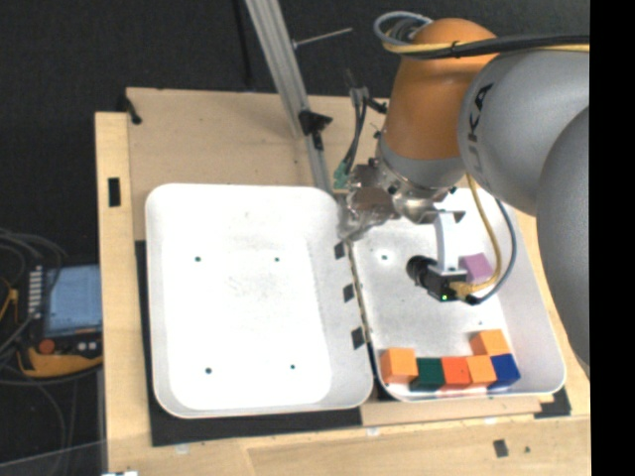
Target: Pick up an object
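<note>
My gripper [359, 216] hangs under the orange wrist band at the far left corner of the right bin [397, 296], close to the rim shared with the left bin [238, 296]. A small purple block [477, 264] lies in the right bin, to the right of the gripper and partly behind a black fitting [433, 276] with cables. Along that bin's near edge sits a row of blocks: an orange one [399, 363], a green one [430, 372], a red-orange one [455, 370], another orange one [487, 345] and a blue one [504, 367]. I see nothing between the gripper's tips.
A grey metal rail [283, 67] slants down from the top toward the bins' far edge. The big grey arm body [536, 117] covers the right bin's far right part. A blue device [74, 300] with cables lies off the bench at left.
</note>
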Motion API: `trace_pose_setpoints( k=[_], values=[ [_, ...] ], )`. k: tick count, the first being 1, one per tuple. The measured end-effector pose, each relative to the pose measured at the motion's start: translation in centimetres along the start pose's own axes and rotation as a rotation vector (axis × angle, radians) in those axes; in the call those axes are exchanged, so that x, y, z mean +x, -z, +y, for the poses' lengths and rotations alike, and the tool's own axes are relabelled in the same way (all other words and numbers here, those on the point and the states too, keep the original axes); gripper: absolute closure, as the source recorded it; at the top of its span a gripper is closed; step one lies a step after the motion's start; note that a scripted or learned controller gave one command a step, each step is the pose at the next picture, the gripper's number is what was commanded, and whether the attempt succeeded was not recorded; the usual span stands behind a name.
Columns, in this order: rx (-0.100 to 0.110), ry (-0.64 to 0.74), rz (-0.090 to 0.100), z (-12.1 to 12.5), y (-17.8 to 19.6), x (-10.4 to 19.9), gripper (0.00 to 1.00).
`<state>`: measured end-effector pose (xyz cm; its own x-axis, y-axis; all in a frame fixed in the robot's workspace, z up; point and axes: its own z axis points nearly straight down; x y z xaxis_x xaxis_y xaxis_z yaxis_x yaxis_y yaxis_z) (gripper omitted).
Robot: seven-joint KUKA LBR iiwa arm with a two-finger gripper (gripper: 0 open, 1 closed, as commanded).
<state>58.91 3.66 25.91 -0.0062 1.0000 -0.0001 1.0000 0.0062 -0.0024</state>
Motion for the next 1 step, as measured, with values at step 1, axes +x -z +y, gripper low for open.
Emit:
trace_pose_setpoints(
  k=[1],
  values=[
    [0.000,0.000,0.000,-0.89,-1.82,4.87,1.00]
  ],
)
